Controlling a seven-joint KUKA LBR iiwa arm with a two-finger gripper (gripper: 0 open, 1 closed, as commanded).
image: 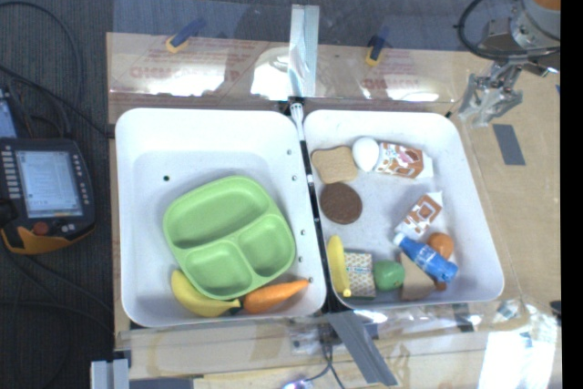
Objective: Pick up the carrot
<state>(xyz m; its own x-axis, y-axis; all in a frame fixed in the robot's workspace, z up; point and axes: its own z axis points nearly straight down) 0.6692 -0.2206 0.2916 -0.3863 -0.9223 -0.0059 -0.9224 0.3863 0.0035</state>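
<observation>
Lying against the green plate, the carrot rests on the left bin floor. Well beyond the bins, the gripper hangs over the wooden bench, slightly open, holding nothing.

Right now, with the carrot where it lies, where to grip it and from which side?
Probably the carrot's thick middle, from above, hand closing across its width. It lies flat along the left bin's near wall, wedged between green plate and banana; side approaches look blocked.
</observation>
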